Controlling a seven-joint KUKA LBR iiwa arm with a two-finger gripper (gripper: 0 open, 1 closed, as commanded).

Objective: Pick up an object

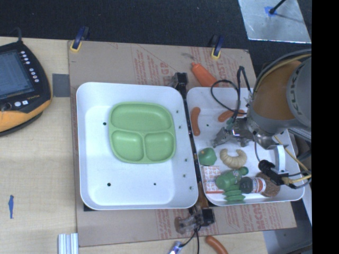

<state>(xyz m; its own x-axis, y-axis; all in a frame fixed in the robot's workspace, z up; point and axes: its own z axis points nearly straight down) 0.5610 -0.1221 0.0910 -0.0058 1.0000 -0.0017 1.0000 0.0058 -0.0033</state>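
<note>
The right bin point(209, 97) holds several small items: a brown sausage point(195, 119), an orange carrot piece point(230, 115), a green pepper point(207, 155), a beige croissant point(233, 157), a green toy vegetable point(228, 180), a small bottle point(255, 186) lying on its side and a red-and-white card point(212, 173). My gripper point(224, 137) hangs low over the middle of this bin. It sits just above the croissant and to the right of the sausage. Nothing is visibly held.
The left bin point(92, 189) holds a green divided plate point(142, 131). An orange carrot point(203, 74) lies on the cardboard behind the right bin. A teach pendant point(18, 86) rests at the far left. Cables point(228, 89) loop over the right bin's back.
</note>
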